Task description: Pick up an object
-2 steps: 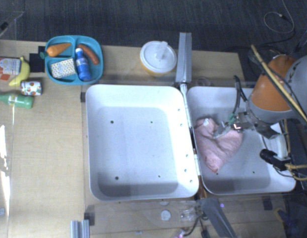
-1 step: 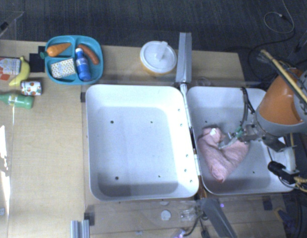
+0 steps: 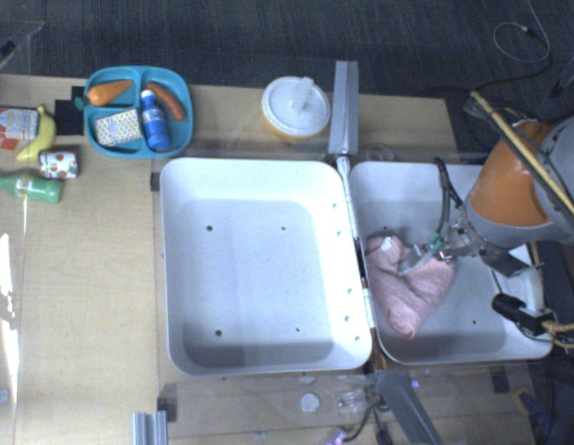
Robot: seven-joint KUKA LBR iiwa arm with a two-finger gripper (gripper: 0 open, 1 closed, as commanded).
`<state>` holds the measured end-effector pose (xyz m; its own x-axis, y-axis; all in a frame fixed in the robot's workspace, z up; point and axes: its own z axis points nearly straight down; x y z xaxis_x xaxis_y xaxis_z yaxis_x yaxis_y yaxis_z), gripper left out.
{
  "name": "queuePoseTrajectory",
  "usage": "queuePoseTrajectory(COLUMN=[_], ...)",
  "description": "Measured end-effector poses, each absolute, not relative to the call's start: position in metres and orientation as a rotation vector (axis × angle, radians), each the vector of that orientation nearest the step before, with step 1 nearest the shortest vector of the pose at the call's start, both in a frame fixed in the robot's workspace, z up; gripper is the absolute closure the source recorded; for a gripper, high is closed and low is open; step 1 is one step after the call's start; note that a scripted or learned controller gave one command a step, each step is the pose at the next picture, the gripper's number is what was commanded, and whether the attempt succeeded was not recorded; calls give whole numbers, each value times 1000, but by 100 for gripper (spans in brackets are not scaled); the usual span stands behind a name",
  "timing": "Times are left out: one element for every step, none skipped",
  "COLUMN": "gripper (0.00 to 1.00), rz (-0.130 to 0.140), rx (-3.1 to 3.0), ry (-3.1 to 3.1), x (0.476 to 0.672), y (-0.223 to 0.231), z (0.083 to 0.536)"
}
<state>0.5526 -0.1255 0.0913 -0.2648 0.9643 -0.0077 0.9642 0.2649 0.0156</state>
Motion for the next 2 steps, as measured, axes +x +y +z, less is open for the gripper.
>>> queuePoseTrajectory(gripper=[0,0], rz=[14,13], rx=[1948,2029], ry=[2445,2377], x=[516,493], y=[-150,-206], z=[91,91])
